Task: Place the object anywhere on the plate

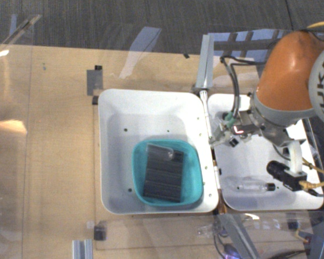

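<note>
On the bench (48,161): two white bins, one teal plate, one dark ribbed object.
In the left bin (116,123), plate (191,171) carrying the object (163,172) at its middle; over the right bin (248,196), far-left corner, claw (229,127), spread not discernible.

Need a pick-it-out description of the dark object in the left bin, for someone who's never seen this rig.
Start at the left bin of the two white ones. In its lower half sits a teal square plate. The dark ridged block lies on that plate, the sole dark item there.
</note>
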Controlling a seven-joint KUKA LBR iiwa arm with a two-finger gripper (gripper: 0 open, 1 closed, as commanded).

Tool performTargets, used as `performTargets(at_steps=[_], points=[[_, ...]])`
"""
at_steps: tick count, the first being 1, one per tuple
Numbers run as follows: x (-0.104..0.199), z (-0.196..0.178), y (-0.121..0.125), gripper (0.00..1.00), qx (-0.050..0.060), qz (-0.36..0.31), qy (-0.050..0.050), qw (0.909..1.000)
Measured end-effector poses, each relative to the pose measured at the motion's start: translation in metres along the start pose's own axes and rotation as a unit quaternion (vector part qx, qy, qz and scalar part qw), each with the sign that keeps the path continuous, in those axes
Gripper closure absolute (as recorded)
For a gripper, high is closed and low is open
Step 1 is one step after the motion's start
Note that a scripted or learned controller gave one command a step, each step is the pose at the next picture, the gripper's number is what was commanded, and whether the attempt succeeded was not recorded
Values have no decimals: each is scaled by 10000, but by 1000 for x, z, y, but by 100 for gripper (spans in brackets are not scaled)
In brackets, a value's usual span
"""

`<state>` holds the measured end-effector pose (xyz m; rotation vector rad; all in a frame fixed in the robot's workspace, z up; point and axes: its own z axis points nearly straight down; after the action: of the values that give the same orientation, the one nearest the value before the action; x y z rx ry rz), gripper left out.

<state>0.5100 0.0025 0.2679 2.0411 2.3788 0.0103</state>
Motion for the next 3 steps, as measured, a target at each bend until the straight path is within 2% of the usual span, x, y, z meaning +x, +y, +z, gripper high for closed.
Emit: performTargets(at_steps=[1, 2, 3], points=[[1, -11, 2, 100, -31, -24, 0, 10000], [84, 75, 12, 100, 37, -364, 10, 9993], [84, 74, 12, 0, 32, -358, 9, 9994]])
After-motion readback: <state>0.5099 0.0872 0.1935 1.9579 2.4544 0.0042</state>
